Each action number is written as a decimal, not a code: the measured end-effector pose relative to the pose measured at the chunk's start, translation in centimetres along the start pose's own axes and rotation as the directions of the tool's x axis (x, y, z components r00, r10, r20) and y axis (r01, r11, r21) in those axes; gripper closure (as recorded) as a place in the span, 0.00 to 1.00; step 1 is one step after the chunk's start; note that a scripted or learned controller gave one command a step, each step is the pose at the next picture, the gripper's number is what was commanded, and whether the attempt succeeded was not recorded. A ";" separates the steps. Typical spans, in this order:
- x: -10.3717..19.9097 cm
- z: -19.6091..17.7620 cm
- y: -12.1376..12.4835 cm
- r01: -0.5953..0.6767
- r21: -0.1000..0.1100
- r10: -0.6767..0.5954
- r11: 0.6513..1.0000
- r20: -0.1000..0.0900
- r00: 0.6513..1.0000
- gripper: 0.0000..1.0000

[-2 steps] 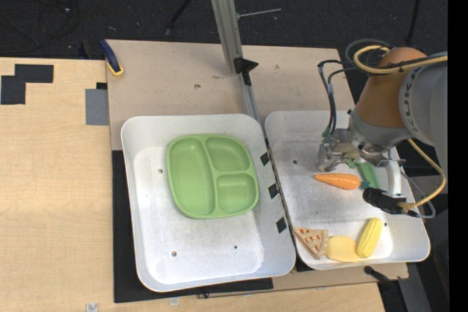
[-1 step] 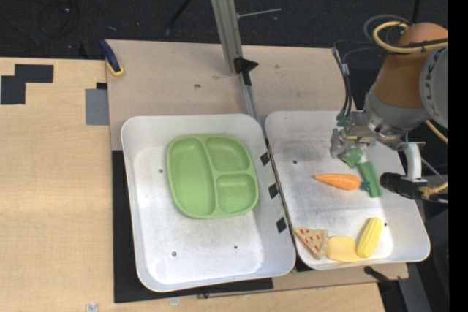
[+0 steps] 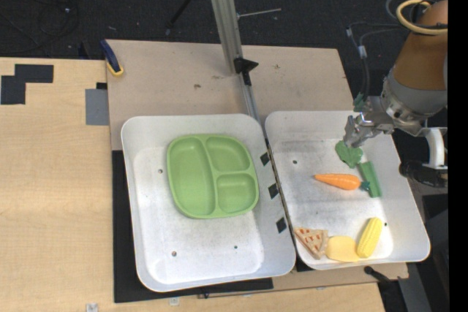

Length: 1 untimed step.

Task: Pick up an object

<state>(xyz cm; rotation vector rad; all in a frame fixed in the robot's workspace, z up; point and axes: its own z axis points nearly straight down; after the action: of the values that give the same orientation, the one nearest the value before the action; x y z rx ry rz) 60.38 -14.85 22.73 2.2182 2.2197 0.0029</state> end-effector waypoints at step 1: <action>0.6 -5.0 0.8 0.002 0.000 -0.002 1.000 0.000 1.000 1.00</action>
<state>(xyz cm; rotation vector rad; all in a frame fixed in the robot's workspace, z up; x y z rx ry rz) 61.14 -14.19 27.70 2.2163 2.2216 0.0036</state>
